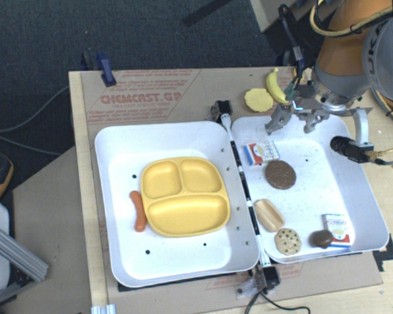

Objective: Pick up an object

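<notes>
At the near edge of the right bin (366,197) lay a spotted cookie (287,241), a dark brown lump (320,239) and a small carton (337,228). A bread roll (268,215) sat just behind the cookie. In the left bin (117,210) a yellow divided plate (184,196) rested with a sausage (139,210) beside it. Farther back in the right bin were a brown disc (280,174) and a second small carton (259,153). The gripper (296,120) hung over that bin's far edge, fingers spread, pinching nothing. Beyond the bin lay a banana (275,86) and a yellow slice (258,100).
</notes>
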Motion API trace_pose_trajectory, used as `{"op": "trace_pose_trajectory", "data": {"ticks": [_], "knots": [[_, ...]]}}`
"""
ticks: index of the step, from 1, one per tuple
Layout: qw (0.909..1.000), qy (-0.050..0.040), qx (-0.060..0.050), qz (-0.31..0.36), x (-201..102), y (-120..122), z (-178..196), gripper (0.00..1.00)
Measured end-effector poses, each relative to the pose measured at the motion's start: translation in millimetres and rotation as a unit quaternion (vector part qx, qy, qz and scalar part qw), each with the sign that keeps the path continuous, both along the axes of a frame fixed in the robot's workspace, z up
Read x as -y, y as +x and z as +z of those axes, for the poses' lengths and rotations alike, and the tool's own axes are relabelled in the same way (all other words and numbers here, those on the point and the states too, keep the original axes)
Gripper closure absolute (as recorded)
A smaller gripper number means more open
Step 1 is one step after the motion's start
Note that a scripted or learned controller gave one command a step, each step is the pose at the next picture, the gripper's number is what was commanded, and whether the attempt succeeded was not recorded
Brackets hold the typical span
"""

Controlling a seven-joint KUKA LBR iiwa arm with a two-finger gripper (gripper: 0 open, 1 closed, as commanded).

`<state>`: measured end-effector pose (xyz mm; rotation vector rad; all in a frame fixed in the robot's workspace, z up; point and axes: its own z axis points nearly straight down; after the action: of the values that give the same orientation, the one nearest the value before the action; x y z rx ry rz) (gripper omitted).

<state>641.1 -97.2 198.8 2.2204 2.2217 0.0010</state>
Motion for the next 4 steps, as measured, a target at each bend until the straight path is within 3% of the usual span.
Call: {"op": "trace_pose_trajectory", "data": {"ticks": [1,2,4], "knots": [[1.0,0.0007,-0.005,-0.001,2.5,-39.9,-120.6,0.0],[1.0,0.0007,-0.002,-0.001,-3.0,-56.8,-114.2,0.0],[1.0,-0.0009,0.002,0.001,14.8,27.4,-113.6,0.0]]}}
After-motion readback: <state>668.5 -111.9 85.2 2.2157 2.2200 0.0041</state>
